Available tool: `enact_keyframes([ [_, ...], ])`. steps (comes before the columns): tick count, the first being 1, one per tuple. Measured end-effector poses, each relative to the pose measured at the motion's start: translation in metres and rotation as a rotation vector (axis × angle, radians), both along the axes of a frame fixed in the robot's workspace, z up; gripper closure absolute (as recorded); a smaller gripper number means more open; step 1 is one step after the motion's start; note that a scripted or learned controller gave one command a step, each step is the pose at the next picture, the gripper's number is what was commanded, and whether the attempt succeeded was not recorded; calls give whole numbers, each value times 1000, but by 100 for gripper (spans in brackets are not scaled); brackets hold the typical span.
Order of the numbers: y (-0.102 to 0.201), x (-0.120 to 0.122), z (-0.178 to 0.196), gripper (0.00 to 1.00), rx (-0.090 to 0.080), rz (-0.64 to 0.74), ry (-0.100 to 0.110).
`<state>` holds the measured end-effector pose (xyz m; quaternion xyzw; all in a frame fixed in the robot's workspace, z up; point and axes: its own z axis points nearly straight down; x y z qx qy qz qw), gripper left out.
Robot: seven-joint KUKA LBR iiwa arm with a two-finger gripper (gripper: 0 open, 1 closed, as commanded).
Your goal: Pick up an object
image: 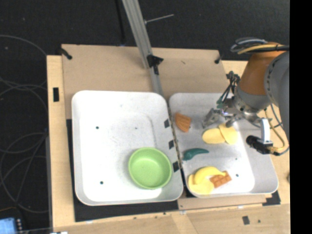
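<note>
Best lowered squarely over the pale yellow object (220, 135) in the right bin (263, 182), gripper (220, 115) just above, jaw state impossible to tell.

the left bin (97, 111) lies mostly bare beyond a green bowl (150, 167); the right bin (243, 174) is crowded.

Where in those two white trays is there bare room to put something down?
The left bin is mostly bare; a green bowl takes its near right corner. The right bin is crowded: orange piece, pale yellow object, teal piece, yellow object and gripper.
</note>
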<state>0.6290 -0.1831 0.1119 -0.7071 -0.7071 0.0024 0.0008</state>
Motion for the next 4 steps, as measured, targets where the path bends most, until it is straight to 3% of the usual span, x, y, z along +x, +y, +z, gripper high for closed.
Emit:
enact_keyframes([
  [1, -2, 2, -8, 0, -4, 1, -12],
  [2, -3, 4, 5, 100, -4, 2, -17],
  [4, -1, 4, 91, 100, 2, 4, -6],
])
